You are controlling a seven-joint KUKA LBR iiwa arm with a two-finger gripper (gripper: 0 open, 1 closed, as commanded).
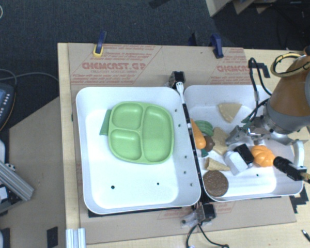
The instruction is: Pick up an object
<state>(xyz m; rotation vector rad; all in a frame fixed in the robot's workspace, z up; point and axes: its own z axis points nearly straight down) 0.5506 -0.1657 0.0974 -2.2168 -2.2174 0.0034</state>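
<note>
The jaws sit low in the right bin (258,191). Their tips are lost in clutter, so I cannot tell whether they are open or closed. An orange ball (262,156) lies just beside them. It seems best to centre over it and descend straight, avoiding the tan wedge (216,164) opposite.

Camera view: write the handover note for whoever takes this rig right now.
Gripper: down in the right bin among the items; open or shut unclear.
Things: orange piece beside the gripper, brown disc by the divider, beige wedge at the far side; green plate in the left bin.
Done: no object seen lifted.
Left: grasp one object and raise it.
</note>
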